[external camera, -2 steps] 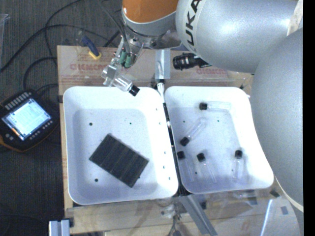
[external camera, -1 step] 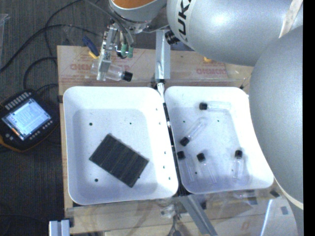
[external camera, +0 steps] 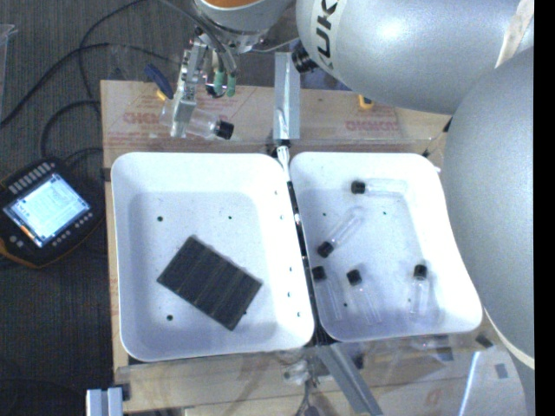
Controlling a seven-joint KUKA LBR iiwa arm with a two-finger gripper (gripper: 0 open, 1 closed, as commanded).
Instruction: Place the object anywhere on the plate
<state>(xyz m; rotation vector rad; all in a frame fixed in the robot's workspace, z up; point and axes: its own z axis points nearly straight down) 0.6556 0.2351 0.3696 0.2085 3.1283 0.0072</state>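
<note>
The plate (external camera: 209,282) is a dark ridged rectangle lying at a slant on the floor of the left bin (external camera: 120,258). My gripper (external camera: 184,121) hangs at the top of the camera view, above the bench behind the left bin's far edge. A clear vial with a black cap (external camera: 208,128) lies sideways at its fingertips, cap pointing right, and the fingers are shut on its left end. The gripper and vial are well beyond the plate, toward the view's top.
The right bin (external camera: 453,258) holds several clear black-capped vials, such as one (external camera: 340,234) near its middle and one (external camera: 419,286) at the right. A metal post (external camera: 286,102) stands behind the bins' shared wall. A teach pendant (external camera: 45,211) lies off the bench's left side.
</note>
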